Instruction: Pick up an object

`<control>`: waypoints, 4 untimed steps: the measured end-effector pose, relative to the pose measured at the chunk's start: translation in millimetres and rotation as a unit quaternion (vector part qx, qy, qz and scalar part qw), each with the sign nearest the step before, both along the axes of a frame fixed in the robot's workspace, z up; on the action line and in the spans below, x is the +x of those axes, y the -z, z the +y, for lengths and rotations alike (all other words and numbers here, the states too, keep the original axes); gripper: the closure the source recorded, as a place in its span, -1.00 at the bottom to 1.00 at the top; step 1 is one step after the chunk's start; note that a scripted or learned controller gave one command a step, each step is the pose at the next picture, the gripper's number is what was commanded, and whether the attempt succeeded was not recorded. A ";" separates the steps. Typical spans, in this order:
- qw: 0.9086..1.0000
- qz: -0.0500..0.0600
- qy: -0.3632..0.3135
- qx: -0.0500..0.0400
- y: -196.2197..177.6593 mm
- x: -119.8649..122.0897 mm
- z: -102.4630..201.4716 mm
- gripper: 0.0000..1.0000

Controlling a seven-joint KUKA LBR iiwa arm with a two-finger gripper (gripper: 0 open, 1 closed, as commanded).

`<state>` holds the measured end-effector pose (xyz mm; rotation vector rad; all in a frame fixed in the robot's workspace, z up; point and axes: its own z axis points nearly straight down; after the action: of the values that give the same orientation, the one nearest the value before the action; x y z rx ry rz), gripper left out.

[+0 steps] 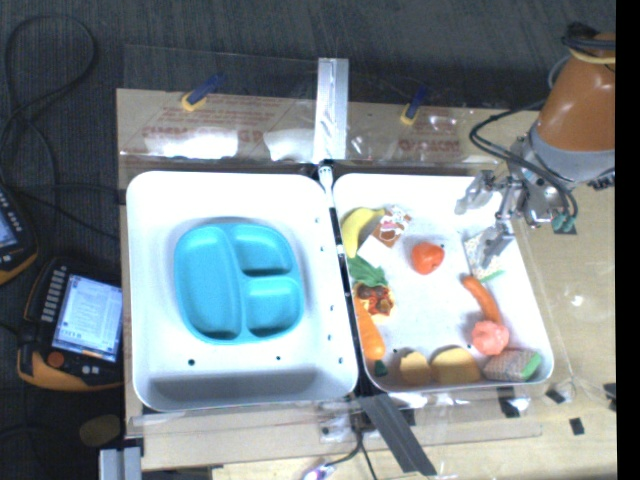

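Observation:
The right bin [440,190] holds several toy foods. A yellow banana [357,226] and a small wrapped piece [393,225] lie at its back left, and a red tomato [428,257] sits near the middle. An orange carrot [480,293] lies at the right, with a pink piece [489,336] below it. My gripper [481,222] hangs over the bin's right side, just above the carrot's upper end and to the right of the tomato. Its fingers stand open with nothing between them.
The left bin [150,268] carries a blue divided plate [240,278]. Along the right bin's front lie a brown piece [415,366], a yellow piece [455,365] and a brown-green piece [515,365]. A leafy piece [370,278] and an orange piece [370,338] hug the dividing wall.

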<state>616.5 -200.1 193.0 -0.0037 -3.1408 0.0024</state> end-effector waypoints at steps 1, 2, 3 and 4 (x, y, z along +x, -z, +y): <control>0.994 0.000 0.113 0.000 96.7 -19.7 59.2 -1.00; 0.969 0.000 0.248 -0.001 78.1 34.4 0.4 -1.00; 0.883 -0.003 0.470 -0.001 104.9 43.9 32.5 -1.00; 0.788 -0.006 0.616 0.002 104.1 4.1 28.5 -1.00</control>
<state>620.5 -171.6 88.9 -1.9433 -2.4821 -0.0046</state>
